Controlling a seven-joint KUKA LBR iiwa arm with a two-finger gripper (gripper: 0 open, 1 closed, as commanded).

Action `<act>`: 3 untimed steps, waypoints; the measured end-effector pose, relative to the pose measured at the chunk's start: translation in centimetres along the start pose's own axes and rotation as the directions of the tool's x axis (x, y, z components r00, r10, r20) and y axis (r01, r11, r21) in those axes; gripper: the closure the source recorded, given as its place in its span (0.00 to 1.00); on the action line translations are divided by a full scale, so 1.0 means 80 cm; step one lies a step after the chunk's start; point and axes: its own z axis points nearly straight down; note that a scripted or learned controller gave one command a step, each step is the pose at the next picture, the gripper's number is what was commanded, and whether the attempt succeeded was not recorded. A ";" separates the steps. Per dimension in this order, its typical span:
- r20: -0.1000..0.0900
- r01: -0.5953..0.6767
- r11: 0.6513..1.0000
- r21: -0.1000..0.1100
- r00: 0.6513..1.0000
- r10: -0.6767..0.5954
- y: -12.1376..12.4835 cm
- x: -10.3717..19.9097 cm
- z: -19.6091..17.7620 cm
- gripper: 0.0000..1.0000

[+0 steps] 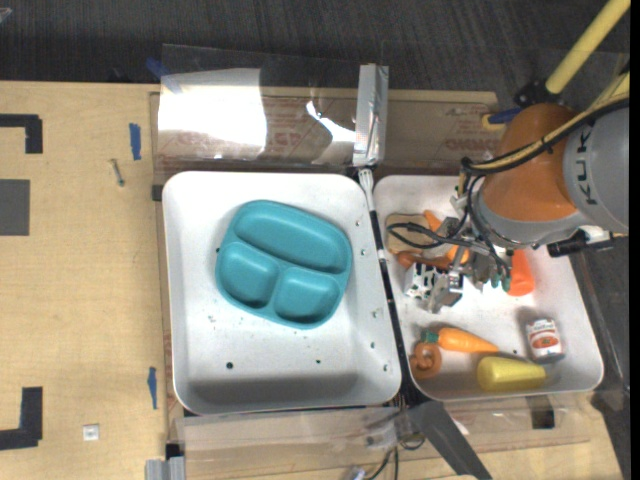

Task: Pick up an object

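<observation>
Nearest the camera, along the near edge of the right bin (590, 363), lie a yellow block (511, 372), a toy carrot (464, 342) with its orange body pointing toward the bin's right side, and a small round orange piece (426, 361) touching the carrot's left end. Just beside the yellow block, toward the right wall, stands a small white bottle with a red label (543, 338). Further in, the gripper (440, 286) hangs low over the middle of the right bin, surrounded by black cables; whether it is wide, narrow or holding anything cannot be told from this slant. An orange cone-like piece (520, 273) sits just to the right of the gripper, and smaller orange bits (408, 259) lie near the bin's left wall. Above, the arm's orange band (535, 163) covers the far right corner. The left bin (190, 268) carries a teal divided tray (283, 262) resting near its centre, well apart from the gripper.
</observation>
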 end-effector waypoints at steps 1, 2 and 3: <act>-0.002 -0.007 1.000 -0.001 1.000 0.007 0.002 -0.017 0.001 0.00; -0.002 -0.066 0.998 -0.004 0.998 0.066 -0.011 -0.017 0.001 0.00; -0.003 -0.243 0.970 -0.003 0.970 0.243 -0.017 -0.036 0.001 0.00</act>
